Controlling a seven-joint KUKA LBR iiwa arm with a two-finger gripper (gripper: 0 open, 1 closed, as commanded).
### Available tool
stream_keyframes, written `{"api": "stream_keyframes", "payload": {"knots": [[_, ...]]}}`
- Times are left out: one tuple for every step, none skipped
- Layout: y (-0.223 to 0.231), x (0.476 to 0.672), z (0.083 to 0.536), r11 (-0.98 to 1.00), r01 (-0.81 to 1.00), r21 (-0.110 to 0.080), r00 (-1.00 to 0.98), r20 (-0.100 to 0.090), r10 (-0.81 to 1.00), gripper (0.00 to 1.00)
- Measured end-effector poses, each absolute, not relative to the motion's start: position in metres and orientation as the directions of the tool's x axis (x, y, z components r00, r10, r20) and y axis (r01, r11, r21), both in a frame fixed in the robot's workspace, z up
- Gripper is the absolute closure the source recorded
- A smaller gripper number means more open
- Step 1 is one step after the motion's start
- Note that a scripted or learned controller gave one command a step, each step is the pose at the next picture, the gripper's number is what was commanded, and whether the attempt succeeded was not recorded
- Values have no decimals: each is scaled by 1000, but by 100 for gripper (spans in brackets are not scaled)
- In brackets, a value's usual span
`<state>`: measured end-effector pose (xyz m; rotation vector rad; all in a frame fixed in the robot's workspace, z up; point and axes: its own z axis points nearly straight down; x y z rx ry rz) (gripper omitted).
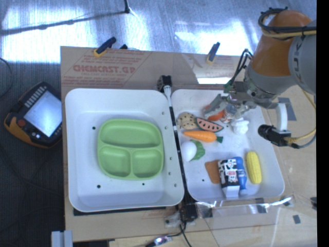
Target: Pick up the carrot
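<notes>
The carrot (201, 136) lies in the right bin (272, 187), just below a watermelon slice (209, 124). The pincer (230, 106) hangs above, near the bin's far side; I can't tell how it's set.

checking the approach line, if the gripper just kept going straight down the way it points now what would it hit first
Probably the watermelon slice or the right bin floor beside it, not the carrot. The gripper hangs up-right of both; depth is unclear.

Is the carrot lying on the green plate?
No, the carrot lies in the right bin, while the green plate sits in the left bin.
</notes>
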<state>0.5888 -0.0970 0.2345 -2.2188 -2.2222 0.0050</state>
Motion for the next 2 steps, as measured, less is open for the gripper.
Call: {"api": "stream_keyframes", "payload": {"knots": [[-105, 584, 109, 4, 1000, -17, -4, 0, 1000, 0], [-105, 587, 124, 6, 1000, -6, -6, -4, 1000, 100]]}}
